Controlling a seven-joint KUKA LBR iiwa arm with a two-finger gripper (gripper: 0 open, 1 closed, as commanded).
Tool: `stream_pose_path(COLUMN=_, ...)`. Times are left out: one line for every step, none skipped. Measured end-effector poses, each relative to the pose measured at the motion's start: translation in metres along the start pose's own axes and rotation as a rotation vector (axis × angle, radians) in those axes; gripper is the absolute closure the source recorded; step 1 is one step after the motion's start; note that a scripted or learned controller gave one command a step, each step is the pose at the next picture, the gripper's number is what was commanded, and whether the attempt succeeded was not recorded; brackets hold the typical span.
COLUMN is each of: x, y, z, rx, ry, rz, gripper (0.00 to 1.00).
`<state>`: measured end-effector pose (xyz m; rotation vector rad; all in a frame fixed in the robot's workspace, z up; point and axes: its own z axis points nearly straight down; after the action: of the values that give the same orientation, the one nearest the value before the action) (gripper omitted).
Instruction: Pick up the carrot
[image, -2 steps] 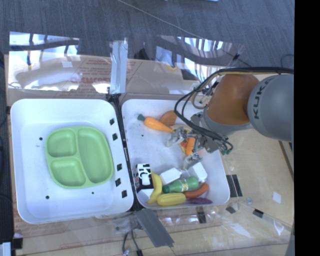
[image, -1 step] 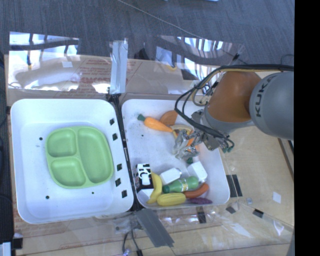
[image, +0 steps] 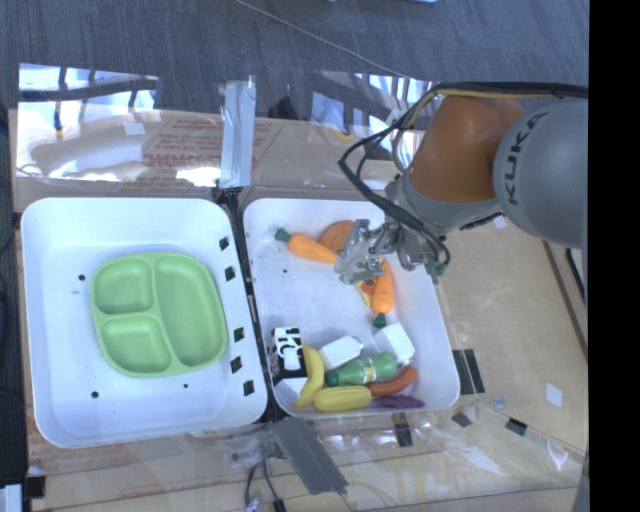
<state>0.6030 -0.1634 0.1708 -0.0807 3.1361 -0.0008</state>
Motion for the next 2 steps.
stream_pose_path(x=0.001, y=0.0, z=0.001, rx=0.0, ry=0.002, rz=0.0, gripper=0.0)
stream_pose_path(x=-0.01, y=-0.026, z=0.081, rx=-0.003, ry=0.009, rz=-0.124, gripper=0.0)
